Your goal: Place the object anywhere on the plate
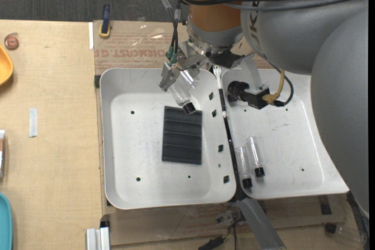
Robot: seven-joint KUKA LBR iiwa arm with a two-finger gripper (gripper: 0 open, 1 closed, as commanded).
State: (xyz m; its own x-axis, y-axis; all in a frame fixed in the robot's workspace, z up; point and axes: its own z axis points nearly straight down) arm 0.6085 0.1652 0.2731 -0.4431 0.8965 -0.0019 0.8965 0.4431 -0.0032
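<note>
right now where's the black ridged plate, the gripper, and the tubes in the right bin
black ridged plate (182, 136), camera view, middle ridge
gripper (174, 74), camera view, between its fingertips
clear tubes (251, 158), camera view, clear body of one tube

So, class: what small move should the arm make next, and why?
Probably lower a little and release: the gripper seems to hold the clear tube, whose black cap sits at the black plate's far edge in the left bin.

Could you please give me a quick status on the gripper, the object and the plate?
Gripper over left bin, shut on clear tube. Tube's black cap at top edge of black ridged plate. Two clear tubes in right bin.
</note>
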